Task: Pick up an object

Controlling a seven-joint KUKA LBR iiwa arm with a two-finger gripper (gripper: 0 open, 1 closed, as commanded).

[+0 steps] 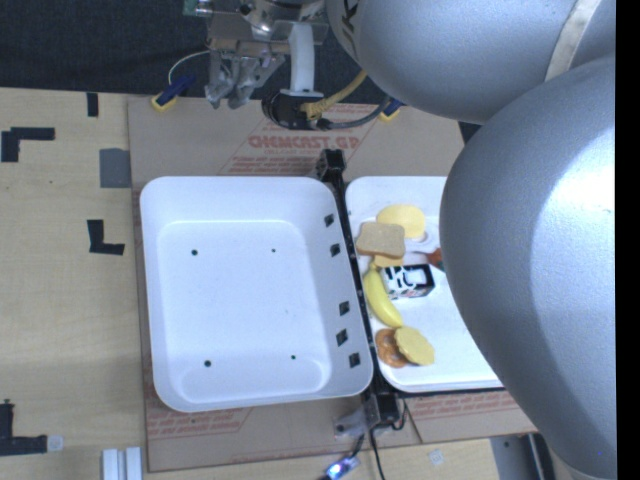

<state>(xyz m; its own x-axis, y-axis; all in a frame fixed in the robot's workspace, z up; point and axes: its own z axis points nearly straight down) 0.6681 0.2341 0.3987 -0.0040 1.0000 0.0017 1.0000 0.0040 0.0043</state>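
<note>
The objects to choose from, a banana point(381, 302), a slice of toast point(381, 239), a yellow round piece point(402, 219), a small black-and-white box point(409, 281) and two little round pieces point(404, 347), lay close together along the left side of the right bin point(440, 376). The left bin point(240, 298) sat alongside it. The hand point(232, 96) hung beyond the far edge of the tabletop point(60, 268), well apart from every object; it held nothing, and how far it stood open I could not tell. I judged the pick not yet begun, with the arm point(530, 218) looming over the right bin. The next move called for bringing the hand over that bin and lowering onto one item, the banana seeming easiest.
</note>
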